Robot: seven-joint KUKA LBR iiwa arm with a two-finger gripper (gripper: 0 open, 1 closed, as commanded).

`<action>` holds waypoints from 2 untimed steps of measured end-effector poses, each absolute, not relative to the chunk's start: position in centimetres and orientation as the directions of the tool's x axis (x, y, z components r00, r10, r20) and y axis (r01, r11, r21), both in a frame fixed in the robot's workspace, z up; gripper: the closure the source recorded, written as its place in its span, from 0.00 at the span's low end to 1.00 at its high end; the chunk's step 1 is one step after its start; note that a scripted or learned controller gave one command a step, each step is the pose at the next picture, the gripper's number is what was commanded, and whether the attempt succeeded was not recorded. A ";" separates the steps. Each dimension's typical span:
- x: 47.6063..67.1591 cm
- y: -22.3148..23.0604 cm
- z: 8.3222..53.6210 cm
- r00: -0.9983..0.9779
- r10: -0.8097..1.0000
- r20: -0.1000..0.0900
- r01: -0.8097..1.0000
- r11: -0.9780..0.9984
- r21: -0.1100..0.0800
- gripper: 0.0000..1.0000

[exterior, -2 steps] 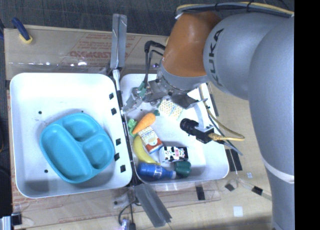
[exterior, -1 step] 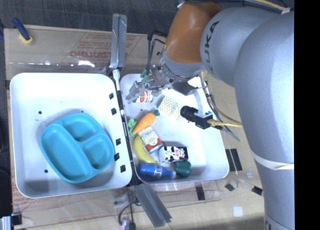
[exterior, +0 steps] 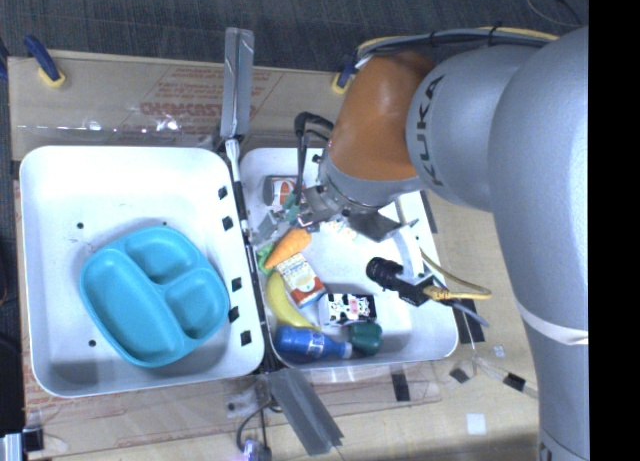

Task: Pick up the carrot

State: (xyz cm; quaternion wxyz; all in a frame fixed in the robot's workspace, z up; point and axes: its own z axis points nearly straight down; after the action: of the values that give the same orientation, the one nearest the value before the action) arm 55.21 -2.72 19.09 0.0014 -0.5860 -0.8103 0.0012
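The arm (exterior: pixel 470 139) enters from 3 o'clock and bends down over the right bin (exterior: pixel 440 344), its orange band tilted toward the bin's upper half. The gripper (exterior: pixel 305 207) sits low at the wrist's 9 o'clock side, near the bin's left wall; whether it is wide or narrow cannot be told, as the wrist body covers most of it.

The carrot (exterior: pixel 287 246) lies in the right bin just below the gripper, at its 6 o'clock — close, but contact cannot be confirmed. It is short, orange, tapered, and angled with one end toward 8 o'clock.

Adjacent items: a small printed carton (exterior: pixel 299 276) touches the carrot at 5 o'clock; a banana (exterior: pixel 283 305) curves along the left wall below it; a blue bottle (exterior: pixel 310 345) lies at the bin's lower edge. The left bin (exterior: pixel 60 189) holds a blue divided tray (exterior: pixel 152 294) — well apart from the carrot.
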 end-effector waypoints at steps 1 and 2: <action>55.5 1.0 30.3 -0.334 0.943 0.000 0.943 0.334 0.000 0.00; 52.4 -1.3 19.0 -0.322 0.947 0.001 0.947 0.322 -0.005 0.00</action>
State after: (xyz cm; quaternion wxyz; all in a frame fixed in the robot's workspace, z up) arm 52.45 -1.32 19.01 0.0018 -0.5823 -0.8129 0.0016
